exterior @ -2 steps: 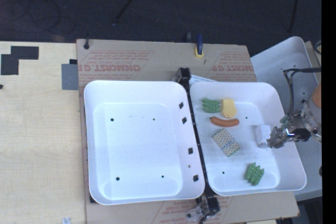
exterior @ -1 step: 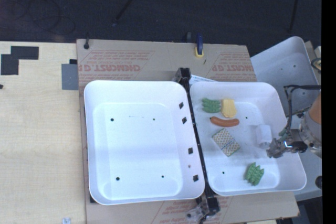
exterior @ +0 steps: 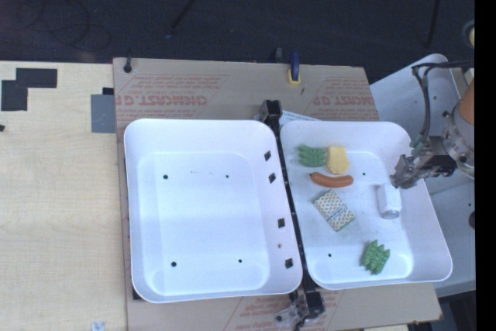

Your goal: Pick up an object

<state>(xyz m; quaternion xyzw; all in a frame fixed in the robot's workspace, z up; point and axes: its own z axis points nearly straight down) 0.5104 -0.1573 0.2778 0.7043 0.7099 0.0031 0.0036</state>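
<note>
Reading from the far left: pale wooden bench top (exterior: pixel 54 205), marked with black angular patches (exterior: pixel 31 85) and one grey square (exterior: pixel 101 112) toward its back. Next, a brown cardboard sheet (exterior: pixel 178 93) with reversed red print, lying under both bins. On it, left bin (exterior: pixel 201 128), white and shallow, with a few small dark holes in its floor. Along the seam between the bins, a row of black clips (exterior: pixel 280 222), and a blue-and-yellow clamp (exterior: pixel 294 70) at the sheet's back edge. Then right bin (exterior: pixel 422 252), touching the left one and holding all the loose items.

Toward its back left, a leafy green piece (exterior: pixel 311 156) just beside a yellow lump (exterior: pixel 337 160). Directly in front of those, a reddish-brown sausage shape (exterior: pixel 332 180) lying crosswise. Nearer the middle, a small patterned packet (exterior: pixel 335 210), turned corner-on. Toward the front, a second green piece (exterior: pixel 375 256), well apart from the rest. Farther right, a white cylinder (exterior: pixel 389 201), possibly a small bottle or can, though too washed out against the bin to say.

Just above that cylinder, gripper (exterior: pixel 402 173), dark, reaching in over the bin's right rim, tip very near the cylinder's upper end. Touching or apart: impossible to tell. Degree of opening likewise impossible to judge from this angle, and nothing made out in its grasp. At the far right, grey arm (exterior: pixel 457 143) and a glimpse of the orange band (exterior: pixel 467 106).
</note>
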